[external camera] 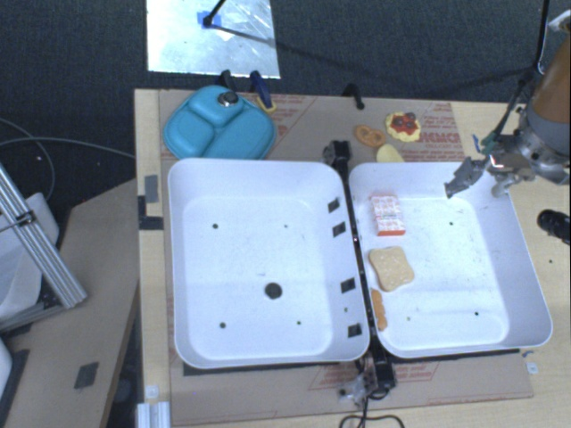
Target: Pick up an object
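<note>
The right bin (500, 328) holds a small red-and-white box (387, 214), a slice of toast (391, 267) and a thin orange piece (378, 310) against its left wall. In the left bin (205, 328) lies a small dark round object (273, 291). My gripper (480, 180) hangs over the right bin's far right corner, above and to the right of the box. Its fingers (458, 183) are spread open with nothing between them.
Behind the bins on the bench are a blue divided plate (219, 127), a small pizza toy (403, 125), an orange pastry toy (368, 135) and a yellow piece (389, 154). A shiny metal sheet (211, 22) lies on the floor beyond. An aluminium frame (31, 239) stands at left.
</note>
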